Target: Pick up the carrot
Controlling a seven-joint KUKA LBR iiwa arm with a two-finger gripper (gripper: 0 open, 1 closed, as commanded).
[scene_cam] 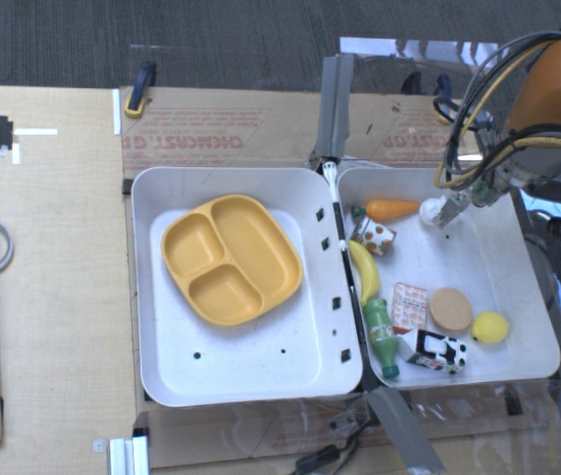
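Hovering just right of carrot (392,209), hand (435,213) grip state unclear; could shove it against bin wall (414,169).

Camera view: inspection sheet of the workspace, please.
Surface: right bin holds all loose items; left bin holds a yellow divided plate.
Job's things: carrot lies at right bin's far left, untouched.
Clutter: banana, green bottle, lemon, round cookie, red-white packet.
Gripper: gripper just right of carrot, holding nothing.
Cables: yellow and black cables loop along arm.
Surroundings: blue clamp on cardboard.
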